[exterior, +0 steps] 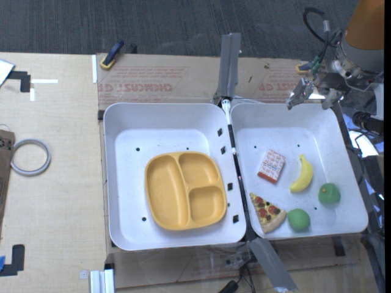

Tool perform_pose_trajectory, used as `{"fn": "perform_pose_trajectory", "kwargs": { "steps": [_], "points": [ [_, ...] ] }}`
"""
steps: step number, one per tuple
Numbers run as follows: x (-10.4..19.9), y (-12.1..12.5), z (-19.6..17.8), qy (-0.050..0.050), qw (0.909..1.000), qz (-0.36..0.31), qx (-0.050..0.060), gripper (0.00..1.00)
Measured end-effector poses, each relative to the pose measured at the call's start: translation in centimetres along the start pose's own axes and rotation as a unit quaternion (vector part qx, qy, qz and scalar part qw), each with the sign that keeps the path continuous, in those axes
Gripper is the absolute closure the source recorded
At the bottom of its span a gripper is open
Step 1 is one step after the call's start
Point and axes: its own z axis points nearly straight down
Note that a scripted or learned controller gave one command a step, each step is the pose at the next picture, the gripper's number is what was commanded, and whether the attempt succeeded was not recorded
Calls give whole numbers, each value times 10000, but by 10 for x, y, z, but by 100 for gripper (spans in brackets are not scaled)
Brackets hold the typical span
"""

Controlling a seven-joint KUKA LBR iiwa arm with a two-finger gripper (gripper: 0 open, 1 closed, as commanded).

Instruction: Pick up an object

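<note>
Behind the bins, cardboard (153, 78) — reversed red print, perhaps "CHEMCAT".

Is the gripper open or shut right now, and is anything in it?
Open and empty: the gripper hangs over the right bin's far rim, fingers spread, nothing between them.

The arm (366, 17) is cut off by the top and right edges, so just its orange band and wrist show. The claw (311, 96), at the far rim of the right bin (342, 224), is small and partly blurred; its finger spacing cannot be told. A brown object (5, 163) at the left edge is cropped and cannot be identified. A white sheet (5, 72) on the counter (55, 224) is cut by the same edge. Print on the small red-and-white packet (271, 166) is too small to read. Blue items (11, 260) at lower left are cropped.
</note>
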Motion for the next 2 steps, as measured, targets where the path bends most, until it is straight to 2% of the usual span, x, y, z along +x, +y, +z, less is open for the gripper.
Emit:
{"fn": "perform_pose_trajectory", "kwargs": {
  "steps": [1, 2],
  "points": [
    [-4, -20, -21, 1, 9999, 131, 4, 0],
    [-43, -35, 114, 3, 10000, 95, 2, 0]
  ]
}}
